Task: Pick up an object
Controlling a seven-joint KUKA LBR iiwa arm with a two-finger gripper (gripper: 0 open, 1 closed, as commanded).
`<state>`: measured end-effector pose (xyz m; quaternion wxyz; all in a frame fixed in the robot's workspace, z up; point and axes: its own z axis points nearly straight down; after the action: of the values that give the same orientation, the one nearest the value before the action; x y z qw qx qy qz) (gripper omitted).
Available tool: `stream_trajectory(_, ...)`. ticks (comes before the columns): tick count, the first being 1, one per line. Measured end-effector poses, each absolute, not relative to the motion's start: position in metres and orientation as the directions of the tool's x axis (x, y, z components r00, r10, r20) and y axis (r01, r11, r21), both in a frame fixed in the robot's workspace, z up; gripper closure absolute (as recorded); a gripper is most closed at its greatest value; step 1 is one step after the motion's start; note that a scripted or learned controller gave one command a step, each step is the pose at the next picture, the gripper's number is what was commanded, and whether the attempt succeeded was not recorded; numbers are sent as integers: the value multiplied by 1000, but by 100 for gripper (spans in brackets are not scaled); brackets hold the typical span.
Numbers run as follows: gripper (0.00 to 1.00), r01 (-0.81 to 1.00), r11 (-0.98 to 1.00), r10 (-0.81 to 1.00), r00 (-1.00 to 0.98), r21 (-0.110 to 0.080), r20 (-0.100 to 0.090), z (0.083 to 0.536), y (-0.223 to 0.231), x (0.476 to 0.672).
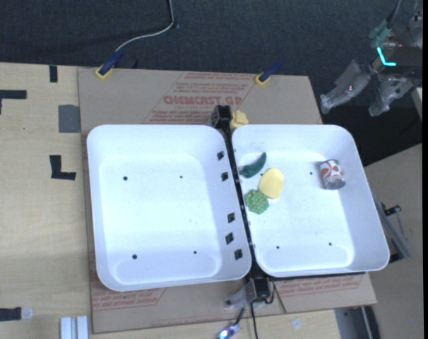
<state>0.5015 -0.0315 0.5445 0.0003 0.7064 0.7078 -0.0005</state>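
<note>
The right bin (355, 253) holds several objects. A small red and white can (331, 174) lies near its right wall. A yellow rounded object (271, 183) sits left of centre, touching a green bumpy object (256, 201) below it. A dark teal curved object (253, 165) lies just above them by the bin's left wall. My gripper (358, 99) hangs off the bench beyond the right bin's far right corner, well above and apart from the can. Its two grey fingers (336, 96) stand spread open with nothing between them.
The left bin (108, 260) sits beside the right one, joined along a black clipped divider (232, 210). A small yellow piece (240, 119) rests at the divider's far end. Cardboard (200, 97) lies under both bins, held by yellow and blue clamps.
</note>
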Motion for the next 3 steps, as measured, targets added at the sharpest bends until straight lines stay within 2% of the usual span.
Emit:
stream_trajectory(1, 100, 1000, 3, 1000, -3, 0, -2, 555, -31, 502)
stream_trajectory(2, 0, 1000, 3, 1000, -3, 0, -2, 554, -31, 502)
stream_trajectory(3, 100, 1000, 4, 1000, -4, 0, -3, 564, -31, 502)
